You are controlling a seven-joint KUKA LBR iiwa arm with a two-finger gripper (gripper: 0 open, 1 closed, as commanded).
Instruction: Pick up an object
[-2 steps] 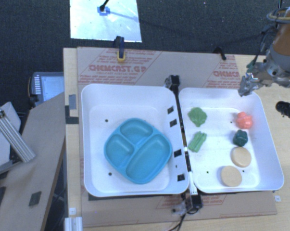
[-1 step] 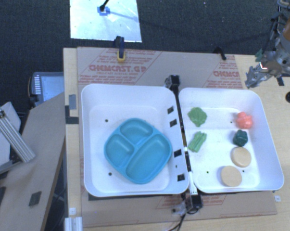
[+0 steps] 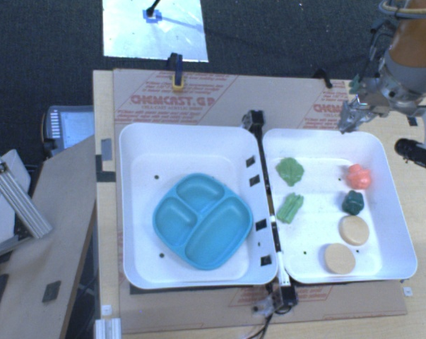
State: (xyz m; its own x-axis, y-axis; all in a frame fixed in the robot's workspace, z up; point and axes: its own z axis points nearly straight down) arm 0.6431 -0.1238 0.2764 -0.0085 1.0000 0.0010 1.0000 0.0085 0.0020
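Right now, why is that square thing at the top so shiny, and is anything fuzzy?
Camera view: the silvery square sheet above the bench bounces light, so it looks washed out; the white bins are bright with soft shadows; the end effector and small toy foods like the orange ball look a bit blurry.

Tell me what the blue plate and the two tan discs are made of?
The plate looks like smooth moulded plastic: one even colour, soft shine, rounded dividers. The tan discs look matte and flat, possibly wood or plastic toy food; the view can't settle which.
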